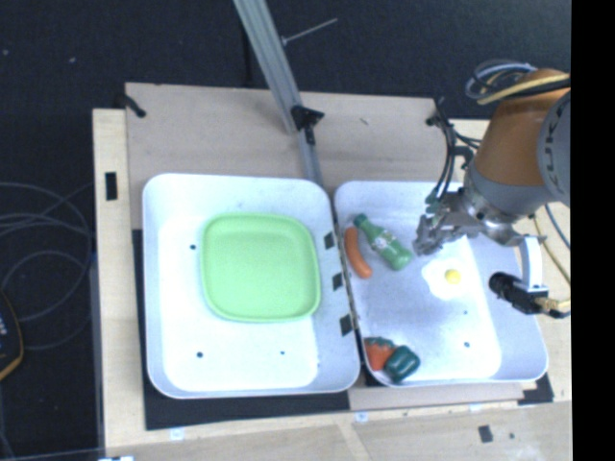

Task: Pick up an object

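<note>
So the arm [514,152] comes in from the right and its gripper [430,238] hangs over the far middle of the right bin [514,353], fingertips pointing down and toward the left. Honestly can't tell how wide it is set from this angle, it's just a dark clump at the tip, and I don't see anything caught in it. Just left of the tip there's a green bottle [381,241] lying on its side, tilted, and right beside that, along the bin's left wall, an orange sausage-looking thing [357,254]. Just on the near side of the gripper sits a fried egg toy [445,279], white with a yellow yolk, close to the tip but apart from it as far as I can see. Down in the near left corner of that bin a red-orange piece [379,352] and a dark green block [402,362] are touching each other. The left bin [168,286] has a pale green square plate [260,267] lying flat in the middle.
</note>
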`<state>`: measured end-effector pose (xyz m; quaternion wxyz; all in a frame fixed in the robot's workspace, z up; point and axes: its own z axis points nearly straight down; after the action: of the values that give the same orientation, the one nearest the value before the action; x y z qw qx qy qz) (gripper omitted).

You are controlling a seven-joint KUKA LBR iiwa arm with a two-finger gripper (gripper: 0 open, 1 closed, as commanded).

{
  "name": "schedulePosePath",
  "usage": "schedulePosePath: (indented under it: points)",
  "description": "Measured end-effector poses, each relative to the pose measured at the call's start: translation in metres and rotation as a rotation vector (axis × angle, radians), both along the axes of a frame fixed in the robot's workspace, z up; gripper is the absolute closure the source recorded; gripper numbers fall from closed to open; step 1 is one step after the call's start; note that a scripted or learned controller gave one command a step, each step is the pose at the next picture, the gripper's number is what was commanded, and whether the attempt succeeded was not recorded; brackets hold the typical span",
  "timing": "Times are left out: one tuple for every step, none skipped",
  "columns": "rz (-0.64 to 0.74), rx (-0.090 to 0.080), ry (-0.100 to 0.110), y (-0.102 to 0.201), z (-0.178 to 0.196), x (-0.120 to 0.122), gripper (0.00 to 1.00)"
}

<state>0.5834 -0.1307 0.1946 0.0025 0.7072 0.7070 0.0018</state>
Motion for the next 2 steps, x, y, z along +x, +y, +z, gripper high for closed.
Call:
schedulePosePath:
  points:
    - [0.000, 0.000, 0.000, -0.001, 0.053, 0.001, 1.00]
    - [0.003, 0.002, 0.005, 0.046, 0.061, 0.015, 1.00]
